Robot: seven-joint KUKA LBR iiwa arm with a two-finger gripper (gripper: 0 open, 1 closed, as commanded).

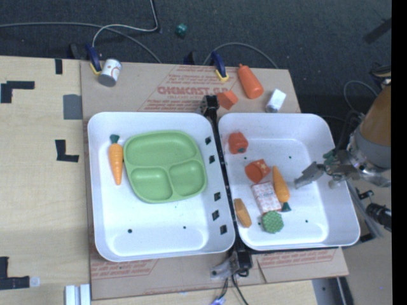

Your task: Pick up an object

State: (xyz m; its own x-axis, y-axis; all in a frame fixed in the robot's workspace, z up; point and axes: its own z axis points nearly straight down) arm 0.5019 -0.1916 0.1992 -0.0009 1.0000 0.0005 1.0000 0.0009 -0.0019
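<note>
At the frame's right, the gripper (316,172) is hovering over the right bin (318,132), fingers spread and gripping nothing, near the carrot (280,184).

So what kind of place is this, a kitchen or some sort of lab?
Most likely a robotics lab bench, not a kitchen. Two shallow white bins sit on a cardboard sheet held by clamps, cables trail over the dark floor, and the food is toys: a plastic carrot beside a green divided plate.
</note>
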